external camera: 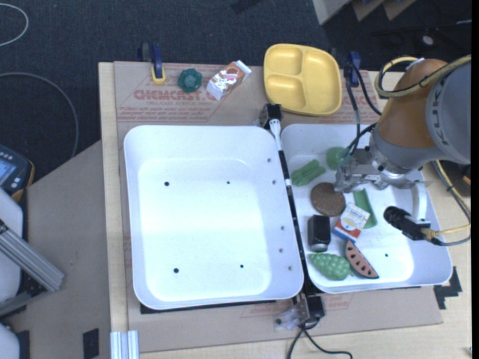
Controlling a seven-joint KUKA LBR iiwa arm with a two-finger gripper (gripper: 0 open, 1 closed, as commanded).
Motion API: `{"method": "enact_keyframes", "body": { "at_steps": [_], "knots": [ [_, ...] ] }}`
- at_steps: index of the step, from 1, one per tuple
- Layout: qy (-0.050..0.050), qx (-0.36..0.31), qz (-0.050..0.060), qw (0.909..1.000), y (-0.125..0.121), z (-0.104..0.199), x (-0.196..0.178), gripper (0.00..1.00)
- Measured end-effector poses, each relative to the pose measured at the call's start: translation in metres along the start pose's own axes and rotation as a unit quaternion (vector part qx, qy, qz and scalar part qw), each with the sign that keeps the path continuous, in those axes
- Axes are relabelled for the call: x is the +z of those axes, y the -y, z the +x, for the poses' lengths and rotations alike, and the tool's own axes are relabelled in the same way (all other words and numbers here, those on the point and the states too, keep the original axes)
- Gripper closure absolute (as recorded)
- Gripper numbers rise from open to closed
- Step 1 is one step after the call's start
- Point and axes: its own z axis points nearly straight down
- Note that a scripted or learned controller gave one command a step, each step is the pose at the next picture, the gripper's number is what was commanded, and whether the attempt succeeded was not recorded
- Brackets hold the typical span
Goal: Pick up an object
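Hand [346, 176] (grip unreadable) hangs over right bin [426, 271] holding brown disc [327, 198], black can [319, 232], watermelon slice [361, 259].

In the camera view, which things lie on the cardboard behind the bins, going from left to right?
Blue clamp → green ball → small carton → yellow tray.

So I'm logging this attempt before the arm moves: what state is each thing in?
gripper: low over the right bin, above the brown disc; grip not discernible
brown disc: lying flat in the right bin
black can: on its side
watermelon slice: lying flat
right bin: holding the toys
yellow tray: upright on the bench, behind the bins
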Motion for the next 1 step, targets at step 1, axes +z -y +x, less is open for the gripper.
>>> {"method": "enact_keyframes", "body": {
  "at_steps": [1],
  "knots": [
    [-0.002,0.000,0.006,1.0000,0.0486,0.0274,0.0071,1.00]
  ]
}}
